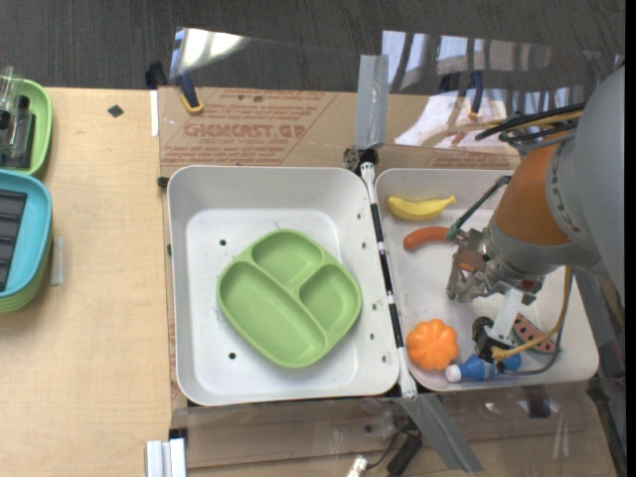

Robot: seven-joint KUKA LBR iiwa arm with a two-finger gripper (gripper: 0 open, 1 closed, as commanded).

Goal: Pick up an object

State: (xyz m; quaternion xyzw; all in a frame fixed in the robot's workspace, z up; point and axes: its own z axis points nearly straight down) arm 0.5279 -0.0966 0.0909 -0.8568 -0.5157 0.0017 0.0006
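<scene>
The arm [556, 207] takes up most of the right bin [586, 361], with the pincer [469, 284] hanging low over bare floor between the red pepper-looking thing [427, 237] and the little orange pumpkin [433, 344]. Nothing is between its fingers that anyone can see, and whether they're spread or pressed together, can't tell. The pumpkin is probably the easiest target: come straight down, centred, clear of the wall. The banana [420, 206] sits near the far wall. The blue toy [477, 370] is half buried under cables.
</scene>
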